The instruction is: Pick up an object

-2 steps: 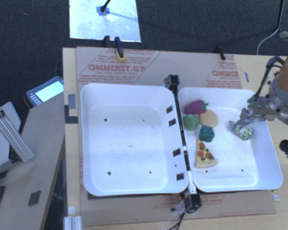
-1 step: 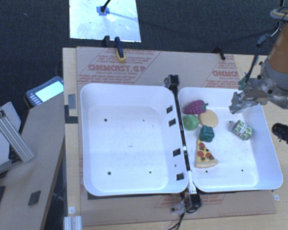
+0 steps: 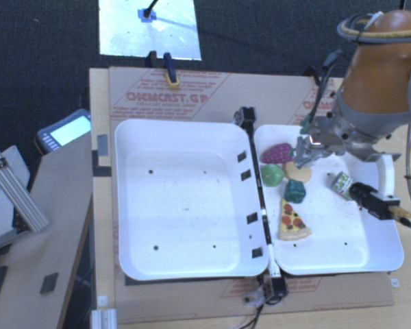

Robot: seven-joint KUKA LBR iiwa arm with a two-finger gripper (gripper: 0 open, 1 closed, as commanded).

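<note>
The tan piece (image 3: 299,173) lies in the far left part of the right bin (image 3: 342,252). It is crowded by a purple fruit (image 3: 277,153) just beyond it, a green ball (image 3: 272,175) to its left and a teal block (image 3: 294,191) on its near side. My end effector (image 3: 303,153) hangs over the tan piece's far edge, beside the purple fruit, so I judge one of those two is my target. I cannot tell whether the end effector is wide or narrow. A pizza slice (image 3: 292,221) lies nearer, and a small can (image 3: 340,182) sits apart on the right. With the cluster hugging the bin's left wall, I likely need a tight, vertical approach.
</note>
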